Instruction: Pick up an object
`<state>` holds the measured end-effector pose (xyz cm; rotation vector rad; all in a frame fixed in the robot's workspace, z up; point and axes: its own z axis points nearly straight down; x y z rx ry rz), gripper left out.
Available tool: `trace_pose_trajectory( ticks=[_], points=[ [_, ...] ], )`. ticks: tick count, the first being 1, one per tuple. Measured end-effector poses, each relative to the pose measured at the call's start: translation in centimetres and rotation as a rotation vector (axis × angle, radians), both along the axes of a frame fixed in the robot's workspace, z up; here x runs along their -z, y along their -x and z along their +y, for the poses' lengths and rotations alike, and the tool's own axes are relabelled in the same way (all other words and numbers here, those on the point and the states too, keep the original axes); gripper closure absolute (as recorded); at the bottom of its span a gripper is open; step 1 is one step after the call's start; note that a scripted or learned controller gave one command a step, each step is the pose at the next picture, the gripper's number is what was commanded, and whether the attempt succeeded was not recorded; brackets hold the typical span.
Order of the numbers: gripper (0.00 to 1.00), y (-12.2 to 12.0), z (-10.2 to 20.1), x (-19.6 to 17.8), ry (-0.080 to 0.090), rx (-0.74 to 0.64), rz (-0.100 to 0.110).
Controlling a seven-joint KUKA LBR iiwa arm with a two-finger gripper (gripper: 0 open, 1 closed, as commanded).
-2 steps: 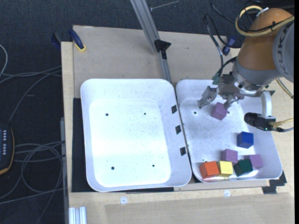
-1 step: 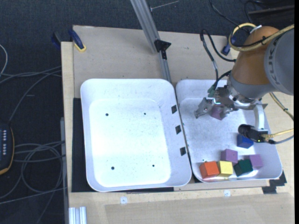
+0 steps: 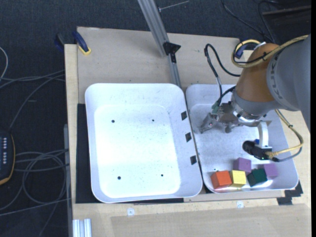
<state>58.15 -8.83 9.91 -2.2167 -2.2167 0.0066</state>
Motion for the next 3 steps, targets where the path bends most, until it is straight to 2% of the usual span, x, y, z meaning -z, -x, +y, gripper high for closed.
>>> trace_pose_trajectory(
  ticks=[1,2,3],
  points=[
    [1.0,-0.3,0.0,-1.5,0.0,-0.001,-0.009],
    [1.0,-1.4,0.2,-6.5,0.002,-0.002,-0.015],
    [1.0,-1.6,0.2,-11.0,0.002,-0.002,-0.014]
  ],
)
